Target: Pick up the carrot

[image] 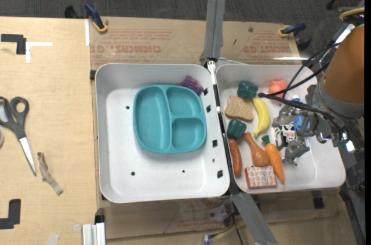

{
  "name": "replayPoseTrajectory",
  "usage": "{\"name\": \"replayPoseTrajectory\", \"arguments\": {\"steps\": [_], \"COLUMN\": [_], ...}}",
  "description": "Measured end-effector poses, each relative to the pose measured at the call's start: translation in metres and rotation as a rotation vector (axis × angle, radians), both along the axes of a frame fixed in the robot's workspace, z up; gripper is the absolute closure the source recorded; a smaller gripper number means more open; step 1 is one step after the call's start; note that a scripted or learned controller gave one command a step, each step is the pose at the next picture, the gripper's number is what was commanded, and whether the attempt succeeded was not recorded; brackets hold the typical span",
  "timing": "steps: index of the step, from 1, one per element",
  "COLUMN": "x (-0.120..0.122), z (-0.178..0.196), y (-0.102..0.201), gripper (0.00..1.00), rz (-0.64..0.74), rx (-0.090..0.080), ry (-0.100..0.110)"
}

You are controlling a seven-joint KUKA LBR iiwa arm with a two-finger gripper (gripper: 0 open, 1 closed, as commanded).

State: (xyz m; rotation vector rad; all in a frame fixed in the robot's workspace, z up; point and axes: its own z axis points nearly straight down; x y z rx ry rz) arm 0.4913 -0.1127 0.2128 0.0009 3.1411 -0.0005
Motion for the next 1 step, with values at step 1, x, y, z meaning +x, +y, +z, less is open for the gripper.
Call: {"name": "replayPoseTrajectory", "arguments": {"steps": [1], "x": [-0.0019], "z": [-0.1072], "y": [0.017], "gripper": [0.0], "rz": [-0.042], "rx": [-0.002], "ry": [-0.012]}}
